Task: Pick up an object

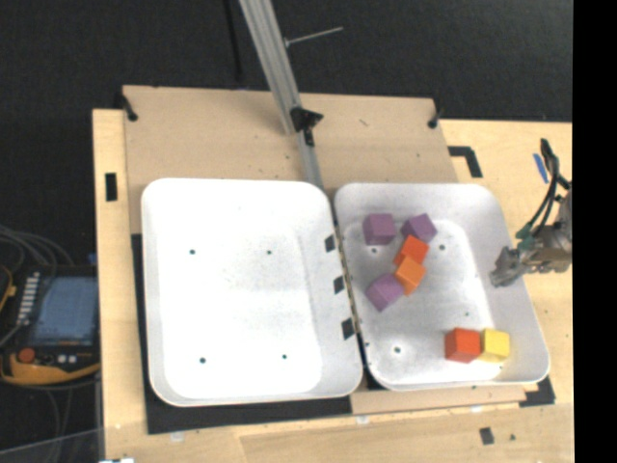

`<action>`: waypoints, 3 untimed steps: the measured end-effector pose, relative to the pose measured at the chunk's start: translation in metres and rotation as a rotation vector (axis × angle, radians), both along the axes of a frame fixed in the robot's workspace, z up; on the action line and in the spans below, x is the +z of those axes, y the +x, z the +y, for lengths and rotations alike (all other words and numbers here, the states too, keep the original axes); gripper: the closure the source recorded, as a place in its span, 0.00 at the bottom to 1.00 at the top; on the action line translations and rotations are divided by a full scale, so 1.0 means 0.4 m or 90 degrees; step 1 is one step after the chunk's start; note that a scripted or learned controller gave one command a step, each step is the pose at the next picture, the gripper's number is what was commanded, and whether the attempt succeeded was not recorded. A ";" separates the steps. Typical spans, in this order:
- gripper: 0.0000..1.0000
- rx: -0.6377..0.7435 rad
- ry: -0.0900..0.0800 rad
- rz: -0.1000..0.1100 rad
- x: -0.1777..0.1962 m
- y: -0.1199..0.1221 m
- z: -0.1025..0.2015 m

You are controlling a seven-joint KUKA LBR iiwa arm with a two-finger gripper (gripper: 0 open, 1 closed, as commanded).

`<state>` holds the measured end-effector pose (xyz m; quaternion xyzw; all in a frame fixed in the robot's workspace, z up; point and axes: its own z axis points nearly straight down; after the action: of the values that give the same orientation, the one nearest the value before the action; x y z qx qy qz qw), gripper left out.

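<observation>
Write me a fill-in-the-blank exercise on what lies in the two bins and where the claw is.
1. All the blocks lie in the ____ bin.
2. The yellow block touches a ____ block near that bin's front edge.
3. The number of purple blocks is ____.
4. The claw sits at the bin's ____ rim, apart from every block.

Missing words: right; red; three; right
</observation>
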<state>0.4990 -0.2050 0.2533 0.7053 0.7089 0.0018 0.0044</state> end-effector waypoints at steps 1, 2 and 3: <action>1.00 0.002 0.002 0.002 0.023 0.034 0.122; 1.00 0.001 0.003 0.006 -0.010 0.071 0.242; 1.00 0.002 0.003 0.006 -0.029 0.107 0.390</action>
<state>0.5416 -0.0488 0.2415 0.7044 0.7098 0.0001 -0.0007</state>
